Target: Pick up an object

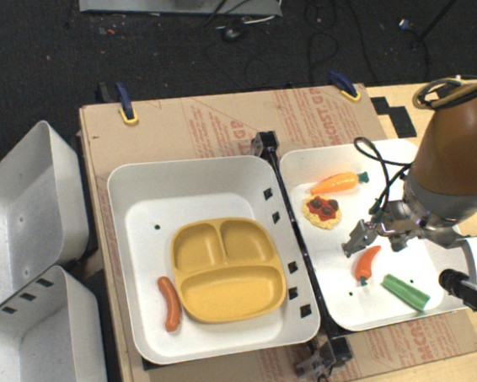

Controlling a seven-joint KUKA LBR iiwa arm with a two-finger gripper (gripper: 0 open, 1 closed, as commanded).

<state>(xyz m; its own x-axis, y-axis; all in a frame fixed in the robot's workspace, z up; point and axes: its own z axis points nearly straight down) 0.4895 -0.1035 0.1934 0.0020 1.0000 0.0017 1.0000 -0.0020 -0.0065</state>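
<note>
Closest to the lens, along the bottom of the view, sits the near rim of the left bin. Inside it lies a yellow divided plate with 3 compartments, and just beside the plate's left edge rests a sausage, lengthwise and not touching the plate.

Across the divider, the right bin holds 4 small toys. Nearest its front edge is a green stick-shaped piece, lying at a slant. Just beyond it, a red chili pepper lies tilted on the bin floor. Directly above the pepper's upper end hangs the gripper, dark and metallic, at the end of the arm with its orange band, which reaches in from the right. Whether its fingers are spread or closed I cannot tell, and nothing visible sits between them; the pepper rests on the bin floor, close under the fingertips.

Farther back in that bin is a small pizza slice with red toppings, and behind it a carrot lying sideways, green top pointing right.

Beyond both bins stretches the brown bench board.
</note>
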